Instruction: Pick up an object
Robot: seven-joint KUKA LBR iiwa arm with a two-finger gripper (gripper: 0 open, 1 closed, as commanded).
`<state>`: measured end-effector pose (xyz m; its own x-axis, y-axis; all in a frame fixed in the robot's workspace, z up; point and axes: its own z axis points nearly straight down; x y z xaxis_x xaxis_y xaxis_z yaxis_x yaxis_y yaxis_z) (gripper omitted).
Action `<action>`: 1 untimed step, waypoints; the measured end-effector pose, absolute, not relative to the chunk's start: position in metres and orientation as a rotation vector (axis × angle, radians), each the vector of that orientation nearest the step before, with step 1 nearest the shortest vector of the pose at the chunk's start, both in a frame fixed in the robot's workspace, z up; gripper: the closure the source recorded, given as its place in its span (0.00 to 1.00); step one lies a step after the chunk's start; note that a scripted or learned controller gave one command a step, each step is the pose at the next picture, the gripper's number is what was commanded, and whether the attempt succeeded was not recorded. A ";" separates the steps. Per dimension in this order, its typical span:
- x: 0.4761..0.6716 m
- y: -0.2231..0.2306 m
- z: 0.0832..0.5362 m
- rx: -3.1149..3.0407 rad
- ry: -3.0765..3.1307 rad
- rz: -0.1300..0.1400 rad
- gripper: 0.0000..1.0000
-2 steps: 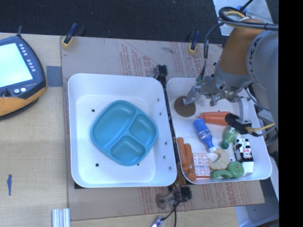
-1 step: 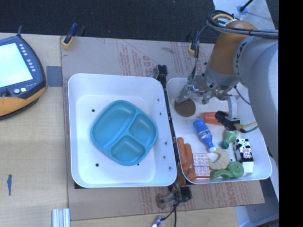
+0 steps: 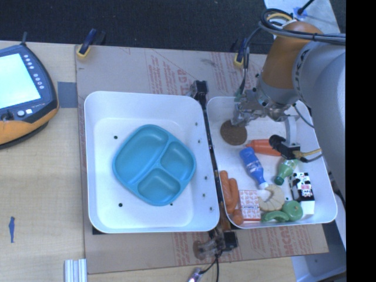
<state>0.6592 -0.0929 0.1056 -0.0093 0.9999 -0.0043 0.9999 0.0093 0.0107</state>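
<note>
The right bin (image 3: 326,175) holds several small things. A brown round disc (image 3: 234,134) lies at its far left, and my gripper (image 3: 241,118) hangs directly over the disc's far edge. Nothing can be seen between its fingers. Closer in lie a blue bottle (image 3: 252,165), an orange carrot (image 3: 260,147) and a small green bottle (image 3: 284,171). A black-and-white cow block (image 3: 304,187) sits near the right wall. The arm hides the bin's far right corner.
Along the right bin's front lie two hot dogs (image 3: 230,194), a red-and-white packet (image 3: 249,205), a tan biscuit (image 3: 271,200) and a green ring (image 3: 283,214). The left bin (image 3: 100,157) holds a blue divided plate (image 3: 154,164). A tablet (image 3: 20,93) rests at far left.
</note>
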 end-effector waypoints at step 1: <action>0.660 -0.094 0.116 2.198 2.223 0.010 1.00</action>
<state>0.6598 -0.0937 0.1161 -0.0112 0.9999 -0.0066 0.9998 0.0113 0.0154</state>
